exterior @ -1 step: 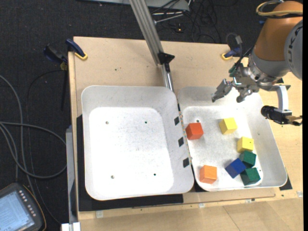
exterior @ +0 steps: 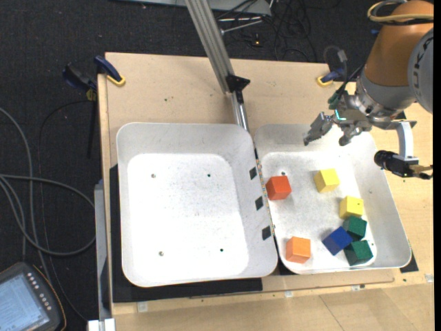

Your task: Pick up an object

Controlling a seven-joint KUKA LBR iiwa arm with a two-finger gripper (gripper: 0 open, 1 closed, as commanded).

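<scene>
Hovering at the upper right of the frame, above the far rim of the right bin (exterior: 386,185): the gripper (exterior: 332,131), fingers spread apart, nothing between them, one finger (exterior: 314,131) angled toward the left, the other toward the lower right. Behind it, grey wrist and the orange band (exterior: 393,33) of the arm near the top right corner. Scattered inside the right bin, lower in the frame and well apart from the gripper: a red-orange cube (exterior: 278,187) near the bin's left wall; a yellow cube (exterior: 326,179) to its right; a second yellow cube (exterior: 351,206) lower right of that. Clustered toward the bin's lower right: a green cube (exterior: 355,226) just below the second yellow one, a blue cube (exterior: 337,240) touching it at lower left, another green cube (exterior: 358,252) at the bottom. Alone near the lower left of the same bin: an orange cube (exterior: 298,249). Filling the centre left of the frame: the left bin (exterior: 138,198), white, speckled. Slanting down from the top centre: a metal bar (exterior: 210,36), ending between the two bins.
</scene>
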